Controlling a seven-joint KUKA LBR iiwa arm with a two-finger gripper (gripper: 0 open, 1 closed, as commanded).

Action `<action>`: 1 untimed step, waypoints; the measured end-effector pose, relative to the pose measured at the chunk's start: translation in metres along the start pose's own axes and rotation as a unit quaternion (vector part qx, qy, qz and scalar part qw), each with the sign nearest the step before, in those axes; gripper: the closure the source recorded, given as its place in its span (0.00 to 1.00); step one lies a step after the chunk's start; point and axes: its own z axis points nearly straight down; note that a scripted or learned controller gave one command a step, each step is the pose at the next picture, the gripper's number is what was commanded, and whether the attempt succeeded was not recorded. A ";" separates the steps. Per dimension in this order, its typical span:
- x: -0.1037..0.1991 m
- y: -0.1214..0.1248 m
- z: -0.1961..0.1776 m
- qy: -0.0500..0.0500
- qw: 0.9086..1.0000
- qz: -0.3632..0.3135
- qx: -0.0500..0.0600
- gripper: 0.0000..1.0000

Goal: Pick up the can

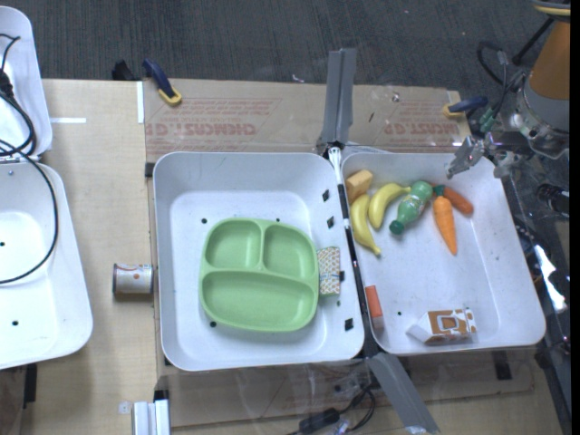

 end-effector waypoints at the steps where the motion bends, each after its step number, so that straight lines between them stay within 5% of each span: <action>1: -0.022 -0.037 0.034 0.000 1.000 0.026 0.000 0.00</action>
